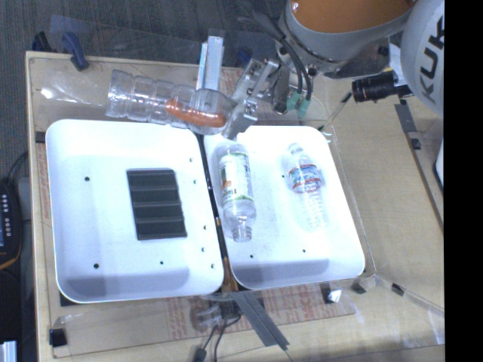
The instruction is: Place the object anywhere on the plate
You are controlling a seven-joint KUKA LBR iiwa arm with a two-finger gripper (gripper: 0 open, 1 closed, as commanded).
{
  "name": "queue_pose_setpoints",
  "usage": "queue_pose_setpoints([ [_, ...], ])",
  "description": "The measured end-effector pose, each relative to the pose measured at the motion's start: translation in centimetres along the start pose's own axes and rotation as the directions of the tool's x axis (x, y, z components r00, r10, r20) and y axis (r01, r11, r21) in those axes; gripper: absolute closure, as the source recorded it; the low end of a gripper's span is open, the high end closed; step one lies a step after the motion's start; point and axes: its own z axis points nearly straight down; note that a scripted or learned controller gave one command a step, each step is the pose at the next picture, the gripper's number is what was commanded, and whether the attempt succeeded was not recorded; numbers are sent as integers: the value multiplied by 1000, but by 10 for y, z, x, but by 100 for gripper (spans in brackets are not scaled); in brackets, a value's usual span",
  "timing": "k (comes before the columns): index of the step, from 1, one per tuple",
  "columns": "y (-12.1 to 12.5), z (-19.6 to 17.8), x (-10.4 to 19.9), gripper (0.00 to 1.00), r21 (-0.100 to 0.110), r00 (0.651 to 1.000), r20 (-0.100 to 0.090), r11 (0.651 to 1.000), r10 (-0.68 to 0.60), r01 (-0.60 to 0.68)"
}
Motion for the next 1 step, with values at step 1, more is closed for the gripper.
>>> queue_pose_setpoints([
  [1,14,2,-63,100,1,982,-3,982,-188,188],
])
